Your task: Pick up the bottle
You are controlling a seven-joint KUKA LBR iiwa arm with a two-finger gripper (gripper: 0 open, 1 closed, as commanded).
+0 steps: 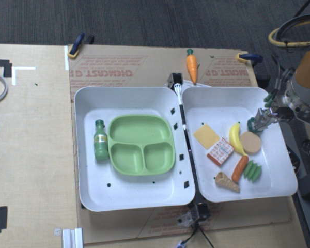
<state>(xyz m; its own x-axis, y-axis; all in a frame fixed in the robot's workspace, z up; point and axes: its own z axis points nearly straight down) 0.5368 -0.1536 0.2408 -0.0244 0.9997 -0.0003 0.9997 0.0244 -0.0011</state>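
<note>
1. The pale wooden bench (31, 154) carries a brown cardboard sheet (124, 68) with red print, clamped at its far corners, probably so it can't slide. Dark carpet lies behind.
2. Two shallow white plastic bins (88, 190) sit side by side on the cardboard, touching along the middle, so one reach covers both.
3. A green three-compartment plastic tray (142, 144) takes up most of the left bin.
4. The grey robot arm with an orange band (302, 81) comes in from the right. Its hand (259, 119) hovers over the right bin's far edge, near the banana; can't tell how its grip stands, and nothing's visibly held.
5. The small green plastic bottle (99, 140) lies just beside the tray, well apart from the hand. My guess: a long cross-over comes next.
6. Toy food clusters in the right bin; an orange toy carrot (191, 66) lies outside.
</note>
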